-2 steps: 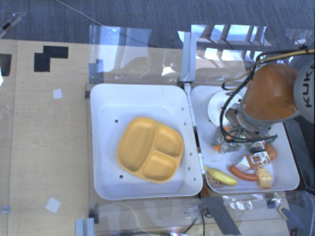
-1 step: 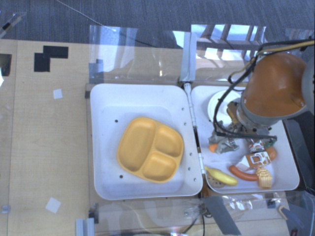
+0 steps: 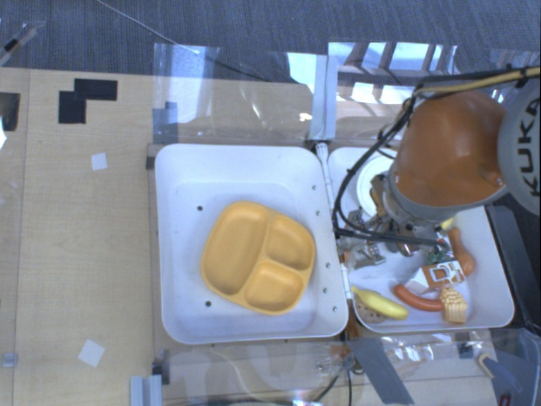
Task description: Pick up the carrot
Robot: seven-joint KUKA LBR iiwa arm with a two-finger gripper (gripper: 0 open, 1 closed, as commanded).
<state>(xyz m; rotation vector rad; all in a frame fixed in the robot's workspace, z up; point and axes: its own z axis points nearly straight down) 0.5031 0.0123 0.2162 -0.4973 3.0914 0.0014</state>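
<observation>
Camera view: claw (image 3: 372, 248) state unclear, arm (image 3: 448, 150) hides right bin (image 3: 499, 307); banana (image 3: 380, 303), carrot (image 3: 462, 254) nearby.

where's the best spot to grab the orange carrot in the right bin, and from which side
Take the long orange carrot across its narrow body, coming straight down from above. It lies flat, its upper end tucked under the grey and orange arm, so only the lower stretch is free. Closing across its width probably suits, though the small white and orange box sits close on its left.
</observation>
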